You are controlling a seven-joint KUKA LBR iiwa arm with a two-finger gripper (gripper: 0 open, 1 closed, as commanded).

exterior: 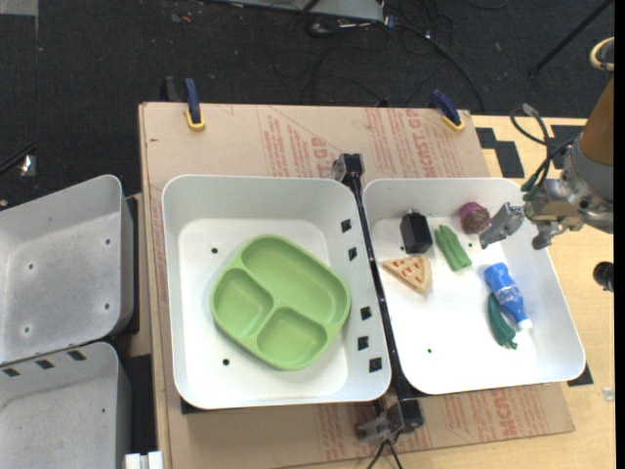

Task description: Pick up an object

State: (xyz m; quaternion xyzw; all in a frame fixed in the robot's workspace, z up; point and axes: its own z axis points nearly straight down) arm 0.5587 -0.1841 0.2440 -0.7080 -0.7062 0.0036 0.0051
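Above right white bin (566,360), near blue plastic bottle (504,288): jaws stand wide, holding nothing. Risk: slipping off rounded bottle, nudging adjacent dark-green object (502,325).

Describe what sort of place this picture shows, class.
Probably a robotics lab bench: a robot gripper over two white bins, boards clamped to the bench, and loose cables on the floor.

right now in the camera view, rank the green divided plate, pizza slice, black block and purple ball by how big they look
1. green divided plate, by far the largest
2. pizza slice
3. black block, only slightly smaller than the pizza slice, so that order is unsure
4. purple ball, smallest
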